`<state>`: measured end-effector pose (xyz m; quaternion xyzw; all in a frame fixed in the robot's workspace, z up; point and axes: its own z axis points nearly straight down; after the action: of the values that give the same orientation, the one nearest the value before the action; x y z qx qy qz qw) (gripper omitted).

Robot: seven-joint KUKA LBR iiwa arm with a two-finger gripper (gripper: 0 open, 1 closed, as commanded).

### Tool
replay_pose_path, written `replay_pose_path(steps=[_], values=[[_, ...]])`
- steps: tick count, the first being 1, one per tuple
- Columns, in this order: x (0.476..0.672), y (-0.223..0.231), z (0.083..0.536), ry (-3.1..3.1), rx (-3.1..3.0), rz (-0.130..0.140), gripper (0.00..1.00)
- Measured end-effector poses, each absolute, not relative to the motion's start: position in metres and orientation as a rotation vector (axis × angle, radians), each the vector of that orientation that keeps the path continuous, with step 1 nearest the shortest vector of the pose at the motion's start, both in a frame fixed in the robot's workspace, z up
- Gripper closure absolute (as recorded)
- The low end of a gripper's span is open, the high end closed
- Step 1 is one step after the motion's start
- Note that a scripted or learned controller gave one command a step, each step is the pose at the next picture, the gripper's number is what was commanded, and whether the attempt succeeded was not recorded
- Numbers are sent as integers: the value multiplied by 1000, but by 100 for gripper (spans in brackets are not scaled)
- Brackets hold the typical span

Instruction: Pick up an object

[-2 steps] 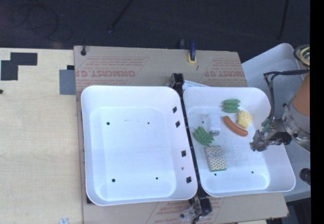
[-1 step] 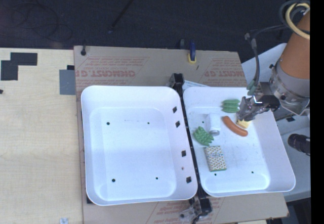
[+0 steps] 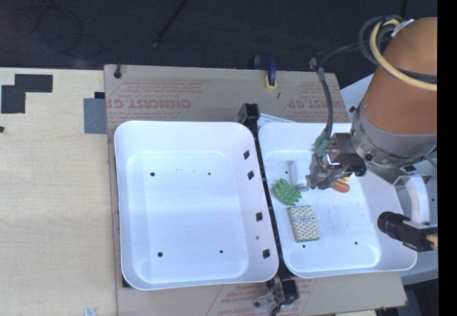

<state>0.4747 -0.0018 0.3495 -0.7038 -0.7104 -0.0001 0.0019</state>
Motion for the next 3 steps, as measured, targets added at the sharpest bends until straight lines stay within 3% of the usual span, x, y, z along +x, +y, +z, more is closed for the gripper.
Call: replay_pose_path(steps=[1,2,3], values=[[584,42,392,-2231,-2219,-7,100],[494,36,375,-2215,-2219,8,100],[557,61,425,-2226,-2221,-5,100]])
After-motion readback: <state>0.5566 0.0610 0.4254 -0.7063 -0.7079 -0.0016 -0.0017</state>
